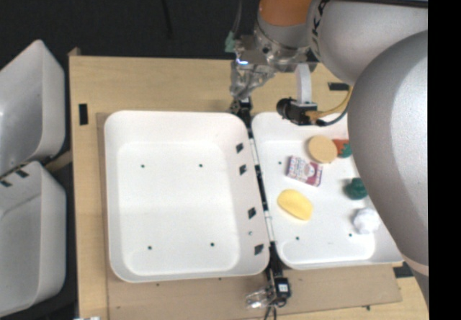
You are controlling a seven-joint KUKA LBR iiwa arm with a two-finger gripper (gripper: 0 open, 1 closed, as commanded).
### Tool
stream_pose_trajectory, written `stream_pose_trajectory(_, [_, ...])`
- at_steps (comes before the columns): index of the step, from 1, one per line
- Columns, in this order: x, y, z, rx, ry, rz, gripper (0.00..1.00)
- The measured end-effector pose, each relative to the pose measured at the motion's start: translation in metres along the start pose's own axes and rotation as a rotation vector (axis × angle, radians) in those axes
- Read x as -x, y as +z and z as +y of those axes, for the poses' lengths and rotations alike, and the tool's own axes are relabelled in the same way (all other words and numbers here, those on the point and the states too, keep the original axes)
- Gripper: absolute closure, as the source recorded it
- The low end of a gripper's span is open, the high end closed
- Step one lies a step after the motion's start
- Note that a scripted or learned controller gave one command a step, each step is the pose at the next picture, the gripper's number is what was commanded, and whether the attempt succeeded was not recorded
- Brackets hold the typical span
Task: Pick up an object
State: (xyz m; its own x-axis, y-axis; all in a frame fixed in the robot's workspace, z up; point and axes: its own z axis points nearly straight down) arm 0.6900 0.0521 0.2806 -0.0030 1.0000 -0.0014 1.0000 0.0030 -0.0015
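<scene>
In the right bin (317, 254) lie a yellow rounded object (295, 205), a pink-and-white packet (304, 171), a tan round disc (322, 149), a small red piece (341, 147), a dark green piece (354, 188) and a small white lump (366, 220). My gripper (243, 95) hangs at the far end of the seam between the two bins, up and to the left of all these objects. Nothing shows in its grasp. The arm's grey body covers the right bin's right side.
The left bin (115, 189) sits beside the right one on the wooden bench (158, 77). Black clips (252, 189) run along the seam between the bins. White bulky shapes (29, 167) stand off the bench's left edge.
</scene>
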Motion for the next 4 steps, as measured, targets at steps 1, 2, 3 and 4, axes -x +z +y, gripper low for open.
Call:
stream_pose_trajectory(1, [0.001, 0.003, 0.000, -0.001, 0.000, -0.001, 1.00])
stream_pose_trajectory(2, [-0.005, -0.001, 0.000, 0.000, 0.002, -0.001, 1.00])
stream_pose_trajectory(3, [0.011, 0.009, 0.000, -0.001, 0.005, -0.002, 1.00])
stream_pose_trajectory(4, [-0.004, 0.008, 0.000, 0.001, 0.002, -0.001, 1.00])
